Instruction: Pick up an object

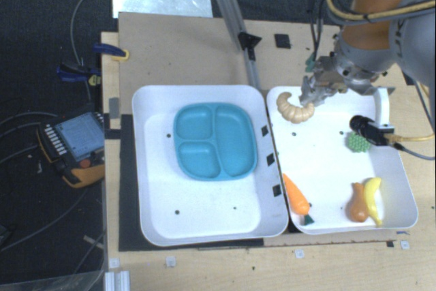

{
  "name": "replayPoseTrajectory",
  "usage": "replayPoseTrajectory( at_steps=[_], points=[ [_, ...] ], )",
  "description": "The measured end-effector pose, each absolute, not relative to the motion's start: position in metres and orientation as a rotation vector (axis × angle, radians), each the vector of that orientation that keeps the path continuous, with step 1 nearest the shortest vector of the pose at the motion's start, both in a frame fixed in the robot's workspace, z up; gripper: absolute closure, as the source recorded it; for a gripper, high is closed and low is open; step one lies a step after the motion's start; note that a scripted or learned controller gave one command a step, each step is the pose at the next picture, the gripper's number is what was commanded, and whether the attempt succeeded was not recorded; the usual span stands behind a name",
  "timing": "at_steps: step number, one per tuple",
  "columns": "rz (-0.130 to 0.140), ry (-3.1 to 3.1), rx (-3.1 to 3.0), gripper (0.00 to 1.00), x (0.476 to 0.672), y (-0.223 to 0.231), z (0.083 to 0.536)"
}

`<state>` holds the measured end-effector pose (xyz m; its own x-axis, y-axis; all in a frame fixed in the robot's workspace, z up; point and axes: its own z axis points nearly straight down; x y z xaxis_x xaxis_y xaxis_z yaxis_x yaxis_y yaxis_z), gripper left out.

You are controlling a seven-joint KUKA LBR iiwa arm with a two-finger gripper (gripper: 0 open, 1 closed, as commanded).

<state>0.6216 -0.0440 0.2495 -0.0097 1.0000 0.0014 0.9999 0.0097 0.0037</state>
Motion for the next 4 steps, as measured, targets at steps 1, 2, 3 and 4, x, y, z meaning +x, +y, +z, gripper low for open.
replayPoseTrajectory(
  at_steps=[1, 2, 3, 4],
  points=[
    [0.006, 2.231, 2.209, 1.0, 0.636, 0.005, 0.254],
    [0.005, 2.23, 2.21, 1.0, 0.646, 0.051, 0.254],
    [0.003, 2.233, 2.21, 1.0, 0.653, 0.108, 0.232],
    [0.003, 2.227, 2.214, 0.0, 0.653, 0.104, 0.234]
  ],
)
